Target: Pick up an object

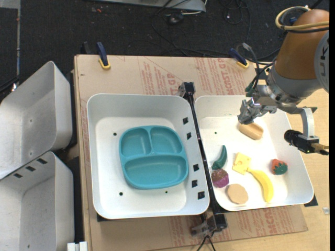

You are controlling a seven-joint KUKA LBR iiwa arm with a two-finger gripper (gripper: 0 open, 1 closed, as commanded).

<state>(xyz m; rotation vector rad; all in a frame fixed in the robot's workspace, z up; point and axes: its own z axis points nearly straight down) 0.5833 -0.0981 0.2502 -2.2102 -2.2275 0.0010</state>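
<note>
Bread roll (pixel 251 130), tan and oblong, is the likely target here: it lies in the right bin (pixel 301 195), up near that bin's far edge, its long axis slanting from the far-left down toward the near-right. And right over it, the pincer (pixel 249 114), hovering at the roll's far-left end, tips close above it or perhaps just touching; from this angle I cannot tell whether the tips are spread or pressed together, and nothing shows between them. So the roll sits just below and a shade toward the bench's near edge from the pincer: a short drop is all the next move should need, I'd say. The arm (pixel 301 61) reaches in from the right, wrist bent down. Elsewhere in that bin, toward its near edge: a banana (pixel 263 183), a yellow cheese wedge (pixel 241 163), a strawberry (pixel 279 167). In the left bin (pixel 99 109), a teal divided plate (pixel 154 157).
</note>
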